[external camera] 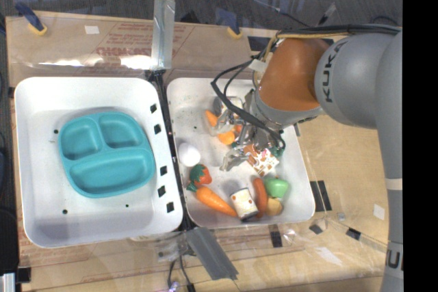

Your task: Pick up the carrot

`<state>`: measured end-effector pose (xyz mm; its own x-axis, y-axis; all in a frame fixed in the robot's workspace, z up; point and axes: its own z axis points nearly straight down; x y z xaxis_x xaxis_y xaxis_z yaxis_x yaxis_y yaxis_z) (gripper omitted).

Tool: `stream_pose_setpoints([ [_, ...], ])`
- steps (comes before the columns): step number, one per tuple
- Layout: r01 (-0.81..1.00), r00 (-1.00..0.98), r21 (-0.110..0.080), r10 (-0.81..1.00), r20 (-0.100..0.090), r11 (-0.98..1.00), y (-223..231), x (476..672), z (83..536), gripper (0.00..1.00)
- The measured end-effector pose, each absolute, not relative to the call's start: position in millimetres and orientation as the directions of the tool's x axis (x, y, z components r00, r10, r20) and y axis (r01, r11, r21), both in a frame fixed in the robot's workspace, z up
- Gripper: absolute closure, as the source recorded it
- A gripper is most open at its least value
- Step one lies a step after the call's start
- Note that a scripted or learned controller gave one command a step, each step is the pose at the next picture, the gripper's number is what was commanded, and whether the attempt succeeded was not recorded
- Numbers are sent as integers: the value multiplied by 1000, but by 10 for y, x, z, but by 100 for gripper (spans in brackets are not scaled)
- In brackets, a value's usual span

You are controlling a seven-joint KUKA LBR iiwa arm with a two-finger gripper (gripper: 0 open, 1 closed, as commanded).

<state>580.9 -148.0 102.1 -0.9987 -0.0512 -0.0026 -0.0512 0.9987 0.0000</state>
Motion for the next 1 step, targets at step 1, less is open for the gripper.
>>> stream_pose_setpoints([
  [1,-56,-998,-1,-56,-6,998,-1470,5822,1125,100],
])
